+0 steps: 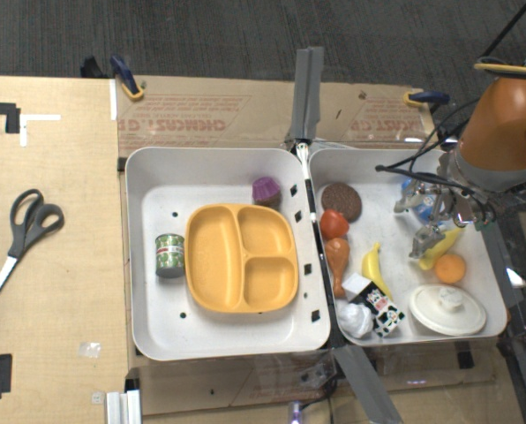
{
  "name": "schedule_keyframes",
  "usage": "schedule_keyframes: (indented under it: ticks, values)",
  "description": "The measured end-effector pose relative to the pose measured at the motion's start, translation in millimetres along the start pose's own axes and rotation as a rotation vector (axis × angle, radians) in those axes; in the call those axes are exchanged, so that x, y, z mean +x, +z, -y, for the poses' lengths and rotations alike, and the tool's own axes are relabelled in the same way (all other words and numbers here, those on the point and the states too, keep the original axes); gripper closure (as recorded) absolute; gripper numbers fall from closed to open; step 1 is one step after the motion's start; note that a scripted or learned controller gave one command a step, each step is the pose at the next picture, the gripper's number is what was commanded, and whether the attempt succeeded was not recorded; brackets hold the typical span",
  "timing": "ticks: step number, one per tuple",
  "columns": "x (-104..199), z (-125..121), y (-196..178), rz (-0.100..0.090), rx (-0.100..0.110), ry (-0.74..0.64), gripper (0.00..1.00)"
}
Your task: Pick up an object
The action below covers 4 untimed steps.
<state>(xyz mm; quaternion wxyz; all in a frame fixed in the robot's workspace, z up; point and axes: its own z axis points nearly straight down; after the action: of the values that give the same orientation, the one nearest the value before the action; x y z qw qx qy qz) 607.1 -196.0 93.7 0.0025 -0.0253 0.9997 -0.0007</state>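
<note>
My gripper [424, 226] hangs low over the right side of the right bin [395, 170], under the orange wrist band. Right beside it, touching or nearly so, lies a small yellow piece [446, 242], with an orange ball [450, 268] just below that. A white lidded dish [447, 309] sits in the bin's front right corner. Further left in the same bin are a banana [371, 266], a brown round patty [341, 201], a red tomato [334, 224], an orange carrot-like piece [337, 256] and a black-and-white spotted toy [382, 313].
The left bin [148, 325] holds a yellow divided plate [243, 257], a green can [169, 255] and a purple piece [266, 190]. Scissors [25, 230] lie on the bench at the far left. A grey divider bar [307, 95] runs between the bins at the back.
</note>
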Motion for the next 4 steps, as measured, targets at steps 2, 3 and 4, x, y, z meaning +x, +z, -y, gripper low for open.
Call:
schedule_keyframes:
  ticks: [2,3,4]
  values:
    - [-17,-26,1,0.001,-0.001,0.149,0.0]
    - [-19,-27,-10,0.007,0.001,0.145,1.0]
    - [-19,-27,-10,0.006,0.001,0.145,0.0]
